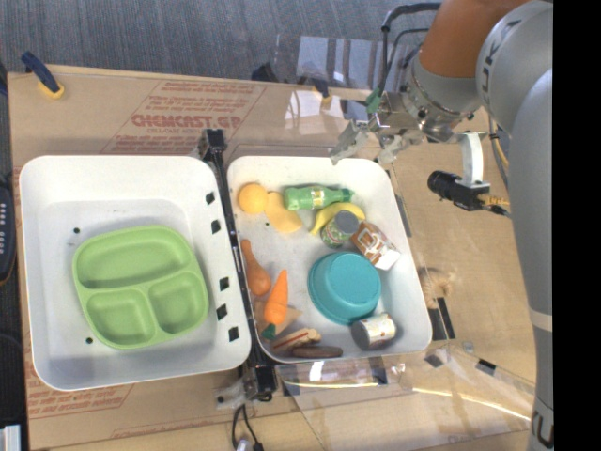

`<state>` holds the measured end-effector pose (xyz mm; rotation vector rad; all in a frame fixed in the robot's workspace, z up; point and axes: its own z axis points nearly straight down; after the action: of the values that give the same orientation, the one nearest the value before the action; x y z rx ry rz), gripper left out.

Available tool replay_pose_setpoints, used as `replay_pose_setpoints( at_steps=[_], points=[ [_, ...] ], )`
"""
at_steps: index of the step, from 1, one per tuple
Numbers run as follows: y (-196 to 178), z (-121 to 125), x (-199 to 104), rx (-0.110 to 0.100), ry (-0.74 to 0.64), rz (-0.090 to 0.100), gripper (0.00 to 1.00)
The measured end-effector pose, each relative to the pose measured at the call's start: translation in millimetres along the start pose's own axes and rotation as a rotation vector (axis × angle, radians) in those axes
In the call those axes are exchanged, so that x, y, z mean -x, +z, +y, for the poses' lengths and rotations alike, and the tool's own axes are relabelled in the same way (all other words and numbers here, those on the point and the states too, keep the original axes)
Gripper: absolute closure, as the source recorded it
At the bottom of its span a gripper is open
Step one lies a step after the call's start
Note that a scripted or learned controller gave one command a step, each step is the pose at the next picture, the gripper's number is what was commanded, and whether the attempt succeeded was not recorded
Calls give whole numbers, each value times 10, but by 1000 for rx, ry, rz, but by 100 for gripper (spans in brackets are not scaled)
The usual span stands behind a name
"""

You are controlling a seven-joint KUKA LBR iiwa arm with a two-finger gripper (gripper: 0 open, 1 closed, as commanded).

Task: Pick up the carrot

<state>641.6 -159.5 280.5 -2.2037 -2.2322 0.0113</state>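
The carrot point(275, 298) is orange with a small green end. It lies tilted in the near left part of the right bin point(406, 269), beside a teal bowl point(346, 285). My gripper point(367, 147) hangs over the far rim of that bin, well behind the carrot and to its right. Its fingers point(344, 147) are spread open with nothing between them.
An orange-brown sausage shape point(254, 267) lies just left of the carrot, and brown sticks point(297, 340) lie in front of it. Farther back are an orange point(251, 197), a lemon point(283, 218), a green bottle point(315, 196) and cans point(374, 330). The left bin holds a green divided plate point(141, 285).
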Motion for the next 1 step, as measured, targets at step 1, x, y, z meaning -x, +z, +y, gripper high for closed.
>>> replay_pose_setpoints(
  at_steps=[1],
  points=[
    [1657,-204,-241,4,140,3,0]
  ],
)
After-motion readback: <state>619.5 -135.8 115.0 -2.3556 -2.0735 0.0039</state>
